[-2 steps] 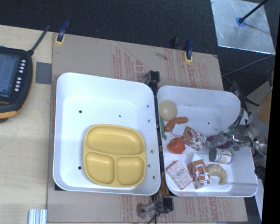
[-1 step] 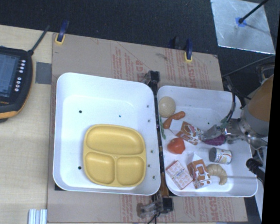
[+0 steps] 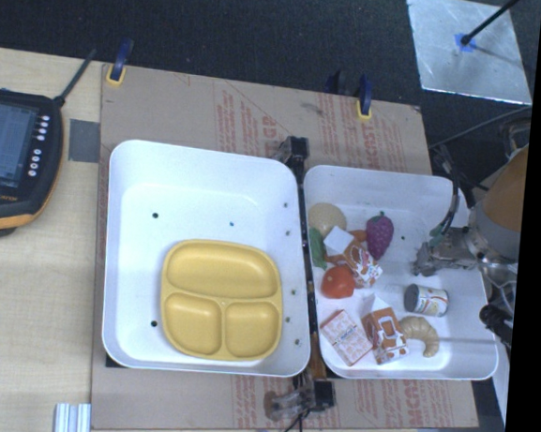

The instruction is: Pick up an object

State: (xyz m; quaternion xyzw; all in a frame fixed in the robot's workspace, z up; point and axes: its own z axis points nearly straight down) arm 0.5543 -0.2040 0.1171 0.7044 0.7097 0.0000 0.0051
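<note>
Two white bins sit side by side on a brown board, and the arm (image 3: 509,198) comes in at the right edge of the frame, its orange band just showing. The gripper (image 3: 434,256) hangs over the right bin (image 3: 400,184), in that bin's upper right part, above bare white floor; whether it is parted or closed I cannot tell from here, and nothing is visibly caught in it. Just below it lies a small can (image 3: 426,299) on its side, and below that a croissant (image 3: 420,333) near the bin's lower right. Left of the gripper, a dark purple grape bunch (image 3: 379,234) stands apart from it. Further left there's a pale round piece (image 3: 326,216) with a white block (image 3: 338,240) just under it, a green strip (image 3: 316,249) along the bin's left wall, and a red tomato (image 3: 338,281) mid-bin. A red and white packet (image 3: 366,264) lies beside the tomato. Lower down, a pink carton (image 3: 343,335) and a red box (image 3: 385,331) lie close together. Over in the left bin (image 3: 132,179), a yellow tray (image 3: 222,299) with three compartments sits in the lower middle. At the far left of the frame, an orange-edged pendant (image 3: 7,159) rests on the bench.
</note>
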